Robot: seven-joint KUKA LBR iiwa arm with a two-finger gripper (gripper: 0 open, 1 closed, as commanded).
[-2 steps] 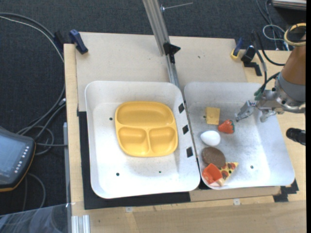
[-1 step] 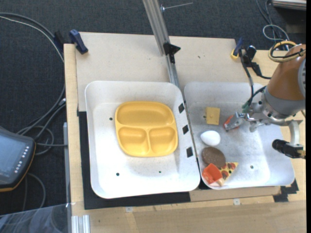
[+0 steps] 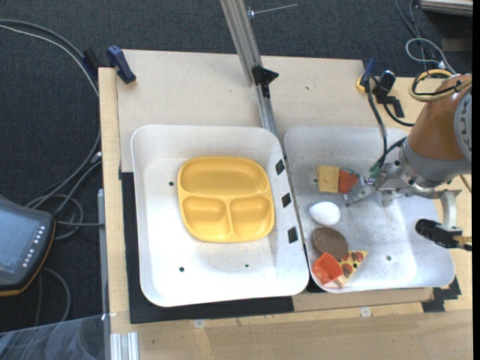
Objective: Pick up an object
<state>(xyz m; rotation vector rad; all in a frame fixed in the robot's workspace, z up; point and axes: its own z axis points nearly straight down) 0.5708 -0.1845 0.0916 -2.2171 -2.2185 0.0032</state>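
The arm was reaching into the right bin [image 3: 420, 265], its gripper [image 3: 363, 190] low beside the red block [image 3: 349, 180] and the yellow cheese wedge [image 3: 328, 177], with the white egg [image 3: 325, 213] just below them. I couldn't tell how the claw stood, and nothing showed in its grasp. It looked like the approach step; next it would need to settle over one piece and close.

Yellow divided tray [image 3: 225, 198] sits in the left bin [image 3: 150, 223]. Blue clamps [image 3: 120, 62] on the bench [image 3: 187, 88] corners. Black pendant [image 3: 19, 250] and cables [image 3: 45, 43] on the floor, far left.
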